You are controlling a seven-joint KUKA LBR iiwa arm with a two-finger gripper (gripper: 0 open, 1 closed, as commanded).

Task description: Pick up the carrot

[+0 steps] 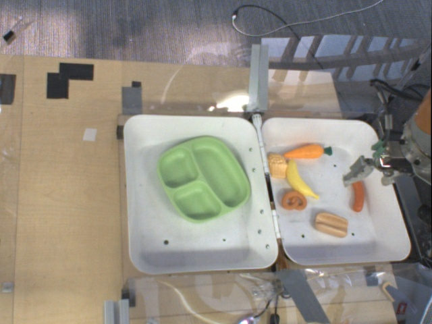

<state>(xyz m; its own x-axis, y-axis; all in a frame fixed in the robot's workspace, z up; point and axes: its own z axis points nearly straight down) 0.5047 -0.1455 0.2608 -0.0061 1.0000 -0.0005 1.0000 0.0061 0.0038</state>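
Note:
The carrot (307, 152), orange with a green stub at its right end, lies near the back of the right bin (385, 245). My gripper (373, 173) hangs over the right side of that bin, well to the right of the carrot and a little nearer the front. It is open, with nothing between its fingers. One grey fingertip (355, 173) points down-left, just above a red sausage (358, 196).
A yellow banana (301, 181) and a piece of corn (277, 165) lie just in front of the carrot. An orange round slice (293, 200) and a bread roll (331, 224) sit further forward. The left bin (145, 241) holds a green divided plate (204, 177).

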